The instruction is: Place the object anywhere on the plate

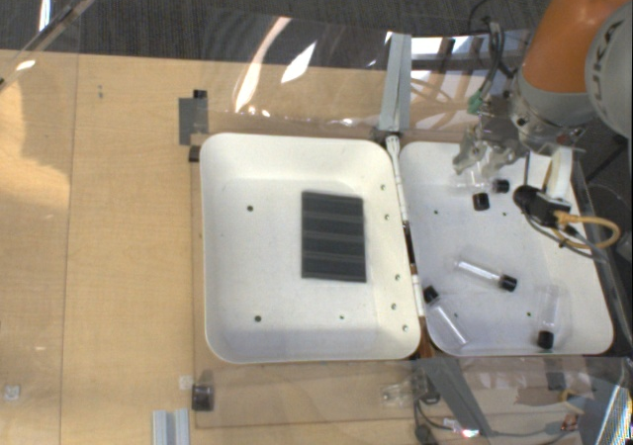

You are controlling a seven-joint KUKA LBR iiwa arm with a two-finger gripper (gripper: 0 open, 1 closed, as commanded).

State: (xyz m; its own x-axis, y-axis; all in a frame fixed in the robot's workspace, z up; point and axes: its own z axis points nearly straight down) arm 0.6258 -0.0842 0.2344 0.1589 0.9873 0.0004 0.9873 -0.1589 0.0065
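Left bin [227, 235]: one dark ribbed plate [333, 235] lying flat at centre. Right bin [593, 329]: three clear tubes with black caps, one mid-bin [485, 274], one at the near left corner [442, 317], one at the near right corner [547, 319]. Hand [485, 164]: over the right bin's far edge; grip state cannot be told.

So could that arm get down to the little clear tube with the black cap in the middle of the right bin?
Probably yes. The tube lies alone on the open bin floor, and the gripper hangs above the same bin's far end.
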